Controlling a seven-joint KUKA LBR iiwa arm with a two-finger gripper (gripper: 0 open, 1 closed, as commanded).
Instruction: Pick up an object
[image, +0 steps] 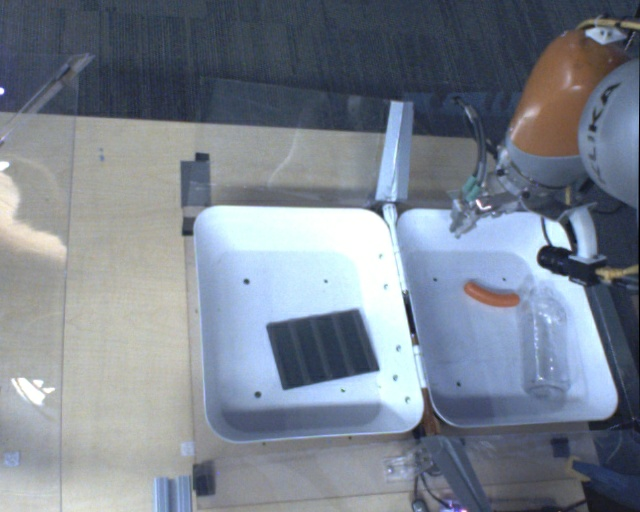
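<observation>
Two shallow white bins stood side by side on the counter (110, 330). The left bin (215, 240) carried a dark ribbed mat (322, 347) near its middle. The right bin (440, 395) carried an orange sausage-shaped object (492, 294) and a clear plastic bottle (545, 345).

The tool (468, 212) hung over the far left corner of the right bin, at about eleven o'clock from the bin's centre. Its tips were small and blurred, so one could not tell whether they stood wide or narrow, and nothing was visible between them.

The orange object lay at about five o'clock from the tool, near but clearly apart from it. Its long axis ran almost from nine o'clock to three o'clock, with a slight tilt down at the right end. The bottle lay just beside this right end, maybe touching it, with its long axis from twelve to six o'clock.

The pick was probably not yet begun. To take the orange object, the tool would likely need to travel toward five o'clock, go down, and close across the short side. The near bottle could disturb such a grasp.
</observation>
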